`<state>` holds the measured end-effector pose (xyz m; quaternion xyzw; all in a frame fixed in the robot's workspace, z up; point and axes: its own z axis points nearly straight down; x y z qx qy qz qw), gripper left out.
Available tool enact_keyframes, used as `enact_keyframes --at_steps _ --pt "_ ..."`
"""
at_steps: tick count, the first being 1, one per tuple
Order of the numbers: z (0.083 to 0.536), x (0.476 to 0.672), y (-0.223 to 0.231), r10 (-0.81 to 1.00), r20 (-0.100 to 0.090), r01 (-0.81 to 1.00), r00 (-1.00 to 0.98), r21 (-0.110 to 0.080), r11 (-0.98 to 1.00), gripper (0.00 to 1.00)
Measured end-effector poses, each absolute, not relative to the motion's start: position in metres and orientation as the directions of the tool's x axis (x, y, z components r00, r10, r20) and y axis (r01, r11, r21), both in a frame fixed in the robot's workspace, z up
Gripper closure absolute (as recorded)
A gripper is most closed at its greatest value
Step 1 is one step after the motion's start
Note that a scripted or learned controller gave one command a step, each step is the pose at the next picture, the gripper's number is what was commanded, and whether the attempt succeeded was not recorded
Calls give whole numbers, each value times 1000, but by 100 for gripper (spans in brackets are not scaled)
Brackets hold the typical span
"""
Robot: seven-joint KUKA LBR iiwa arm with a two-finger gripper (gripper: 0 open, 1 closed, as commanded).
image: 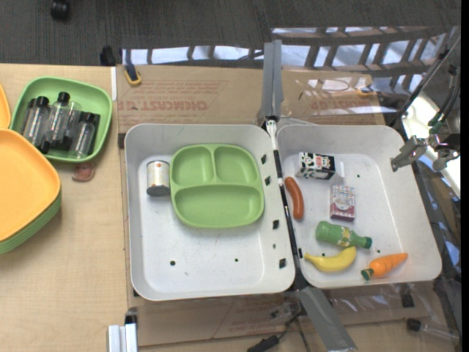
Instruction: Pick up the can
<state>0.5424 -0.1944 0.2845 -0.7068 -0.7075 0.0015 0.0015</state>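
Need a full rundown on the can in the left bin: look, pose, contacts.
The small silver metal can lies on its side on the white floor of the left bin, near that bin's left wall. Its body looks brushed and shiny, with a darker grey end toward the bottom of the view and a faint reddish tint near its top. It sits just left of the green three-compartment plastic tray, close to the tray's rim; whether they touch is unclear. Nothing rests on it or grips it.

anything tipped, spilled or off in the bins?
Nothing spilled or damaged. The can lies on its side in the left bin, beside the green plate. The green bottle in the right bin also lies flat.
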Motion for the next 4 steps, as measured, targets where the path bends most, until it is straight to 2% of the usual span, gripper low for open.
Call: enact_keyframes --at_steps 1,2,3,4 --pt "171 585 -181 987 0 987 -163 -3 163 0" --pt "180 585 -182 987 -1 987 -161 -2 161 100" --pt "247 610 -151 915 -2 915 -403 1 403 100" --pt "218 632 -120 914 -1 914 -405 -1 405 100"
